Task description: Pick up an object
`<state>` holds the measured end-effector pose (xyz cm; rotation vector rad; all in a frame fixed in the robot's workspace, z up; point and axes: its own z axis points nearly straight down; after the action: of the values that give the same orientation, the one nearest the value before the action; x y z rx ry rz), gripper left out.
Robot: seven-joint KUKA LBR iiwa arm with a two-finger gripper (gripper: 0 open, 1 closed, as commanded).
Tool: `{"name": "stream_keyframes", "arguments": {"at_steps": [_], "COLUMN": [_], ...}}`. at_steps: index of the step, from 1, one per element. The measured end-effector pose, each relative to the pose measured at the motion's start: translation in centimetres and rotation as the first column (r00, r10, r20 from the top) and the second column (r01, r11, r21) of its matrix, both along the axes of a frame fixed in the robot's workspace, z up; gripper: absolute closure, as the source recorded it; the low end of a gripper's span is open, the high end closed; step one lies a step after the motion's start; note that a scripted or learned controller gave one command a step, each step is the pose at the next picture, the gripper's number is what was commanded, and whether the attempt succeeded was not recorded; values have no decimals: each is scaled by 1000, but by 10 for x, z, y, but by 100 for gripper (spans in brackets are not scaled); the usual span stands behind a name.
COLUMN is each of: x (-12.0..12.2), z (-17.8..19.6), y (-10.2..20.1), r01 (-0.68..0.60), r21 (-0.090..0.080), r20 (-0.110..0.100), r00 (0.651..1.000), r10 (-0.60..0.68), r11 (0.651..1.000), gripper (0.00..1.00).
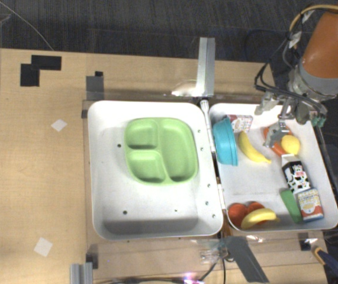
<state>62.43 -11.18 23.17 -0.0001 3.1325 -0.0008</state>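
My gripper (pixel 284 116) hangs open over the back of the right bin (pixel 328 176), with nothing between its fingers. Just in front of it lie a yellow lemon (pixel 290 144) and an orange piece (pixel 273 139), side by side. A banana (pixel 253 148) lies left of them, next to a blue bowl (pixel 225 141) tipped on its edge against the bin's left wall. A small red-and-white packet (pixel 241 123) sits at the back. Further forward are a black-and-white carton (pixel 295 176), a green piece (pixel 289 204), a small orange-and-blue box (pixel 309 203), a red tomato (pixel 241 210) and a second yellow banana (pixel 258 218).
The left bin (pixel 106 176) holds a green divided tray (pixel 160 149). A metal post (pixel 206 64) stands behind the wall between the bins. The arm's orange band (pixel 331 40) and its cables loom over the right bin's back corner.
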Motion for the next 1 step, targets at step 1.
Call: {"name": "stream_keyframes", "arguments": {"at_steps": [1], "x": [-10], "z": [-117], "y": [3], "r01": [9], "r21": [1], "r20": [-8], "r00": [1000], "r10": [-9], "r11": [1000], "gripper": [0]}}
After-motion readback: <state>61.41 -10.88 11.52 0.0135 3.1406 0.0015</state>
